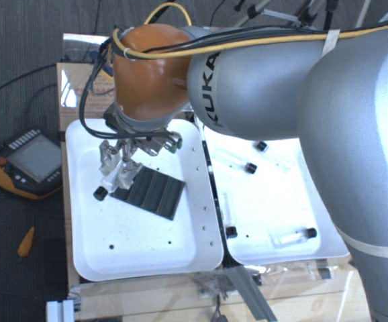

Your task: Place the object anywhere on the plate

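**Item 1. Gripper** [122,172]: hangs low over the left bin [140,257], at the upper-left edge of the plate. It is either touching that edge or just above it, and the slant of the view does not settle which. We cannot tell whether it is open or closed, nor whether it carries anything.

**Item 2. Plate** [152,193]: a dark, ribbed, flat slab. It lies tilted across the middle of the left bin, well clear of the walls.

**Item 3. Object to be placed**: we cannot say with confidence which piece this is. The loose candidates we count are all in the right bin [274,200]:
- a clear vial [289,237] near the front
- a black cap [251,168] towards the middle
- a second black cap [261,146] close under the arm

**Item 4. Handling note (our judgement)**: the step in hand looks like the set-down at the plate.
- To do it well, we would shift the gripper inward from the edge towards the slab's centre, so that a small round piece does not roll off.
- We would lower until the piece is nearly resting on the ribs and release only then.
- We would lift straight up afterwards, so as not to drag the slab across the bin.
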`<state>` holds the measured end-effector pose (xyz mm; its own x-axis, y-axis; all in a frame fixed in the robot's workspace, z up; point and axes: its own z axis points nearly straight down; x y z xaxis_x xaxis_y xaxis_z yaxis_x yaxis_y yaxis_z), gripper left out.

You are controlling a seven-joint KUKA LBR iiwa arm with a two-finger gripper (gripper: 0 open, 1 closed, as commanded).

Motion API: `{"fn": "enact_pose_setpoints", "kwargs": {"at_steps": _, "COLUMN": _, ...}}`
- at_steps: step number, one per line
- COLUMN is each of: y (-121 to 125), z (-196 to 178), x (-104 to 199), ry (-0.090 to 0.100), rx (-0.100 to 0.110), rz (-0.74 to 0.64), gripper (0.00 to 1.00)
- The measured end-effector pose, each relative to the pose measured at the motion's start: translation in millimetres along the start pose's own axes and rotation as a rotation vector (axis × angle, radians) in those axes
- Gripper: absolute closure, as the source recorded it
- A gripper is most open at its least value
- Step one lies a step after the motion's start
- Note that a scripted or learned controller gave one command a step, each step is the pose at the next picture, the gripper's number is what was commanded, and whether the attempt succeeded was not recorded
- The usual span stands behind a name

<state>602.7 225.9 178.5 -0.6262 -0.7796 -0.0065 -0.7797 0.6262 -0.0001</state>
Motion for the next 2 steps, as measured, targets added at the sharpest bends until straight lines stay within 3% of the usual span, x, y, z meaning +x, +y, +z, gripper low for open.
{"fn": "enact_pose_setpoints", "kwargs": {"at_steps": 1, "y": 47.1, "z": -18.5, "x": 47.2, "ry": 0.003, "rx": -0.003, "rz": 0.035, "gripper": 1.0}}
{"fn": "enact_pose_setpoints", "kwargs": {"at_steps": 2, "y": 88.2, "z": -24.9, "x": 68.6, "ry": 0.005, "rx": -0.003, "rz": 0.075, "gripper": 1.0}}
